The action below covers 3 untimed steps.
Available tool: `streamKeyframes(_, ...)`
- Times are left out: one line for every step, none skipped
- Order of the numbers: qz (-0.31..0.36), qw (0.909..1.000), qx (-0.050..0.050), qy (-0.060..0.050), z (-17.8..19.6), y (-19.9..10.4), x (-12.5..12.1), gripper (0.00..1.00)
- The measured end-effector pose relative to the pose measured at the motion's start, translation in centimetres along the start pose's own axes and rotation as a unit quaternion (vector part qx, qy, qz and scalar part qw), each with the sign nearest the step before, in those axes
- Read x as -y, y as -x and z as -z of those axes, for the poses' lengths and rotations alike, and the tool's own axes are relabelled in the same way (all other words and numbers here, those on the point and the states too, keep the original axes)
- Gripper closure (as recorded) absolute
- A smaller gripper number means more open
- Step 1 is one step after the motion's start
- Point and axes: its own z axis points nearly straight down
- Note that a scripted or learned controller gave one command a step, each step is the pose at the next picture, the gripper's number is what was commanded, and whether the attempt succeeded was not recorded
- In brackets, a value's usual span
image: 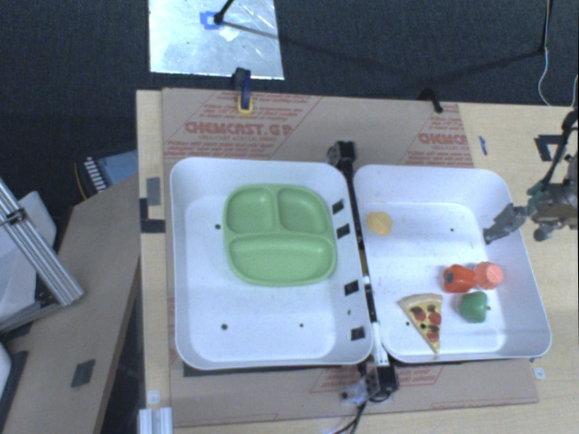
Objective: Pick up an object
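The right bin point(425, 215) holds several toy foods. A pizza slice point(425, 317) lies near its front edge, and a yellow round piece point(379, 223) sits by its left wall. A red pepper point(459, 278), an orange piece point(489, 274) and a green pepper point(474, 306) are bunched at the right. My gripper point(521, 230) hangs over the bin's right rim, above and to the right of that cluster. It is open and holds nothing; one finger point(502, 224) points down-left over the bin floor.
The left bin point(194, 328) bears a green divided plate point(278, 234). A black hinge strip point(355, 242) runs between the bins. Both bins rest on a cardboard sheet point(298, 125), with a shiny foil square point(213, 25) behind the bench.
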Motion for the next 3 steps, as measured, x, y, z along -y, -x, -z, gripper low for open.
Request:
streamKeyframes(0.002, 1.0000, 0.001, 0.005, 0.6, -0.1, -0.2, 0.00)
streamKeyframes(0.001, 1.0000, 0.001, 0.004, -3.6, -0.1, 0.2, 0.00)
streamKeyframes(0.001, 1.0000, 0.001, 0.004, -9.5, 0.3, 0.8, 0.00)
